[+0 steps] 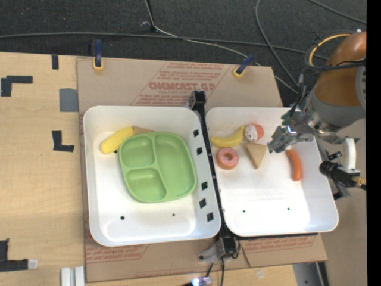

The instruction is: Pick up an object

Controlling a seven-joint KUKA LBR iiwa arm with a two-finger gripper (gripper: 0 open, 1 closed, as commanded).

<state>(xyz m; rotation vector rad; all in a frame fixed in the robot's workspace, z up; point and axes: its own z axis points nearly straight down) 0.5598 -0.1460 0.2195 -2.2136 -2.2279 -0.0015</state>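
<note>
In the right bin lie a yellow banana, a pink donut, a tan wedge, a red and white round piece and an orange sausage. My gripper hangs over the bin's upper right part, just right of the wedge and left of the sausage's top end. Nothing shows between its fingers. The left bin holds a green divided plate and a yellow corn cob at the plate's upper left.
A black divider runs between the two bins. Both bins rest on a cardboard sheet held by blue and yellow clamps. Cables cross the dark floor behind. The arm's grey body stands over the right bin's far right edge.
</note>
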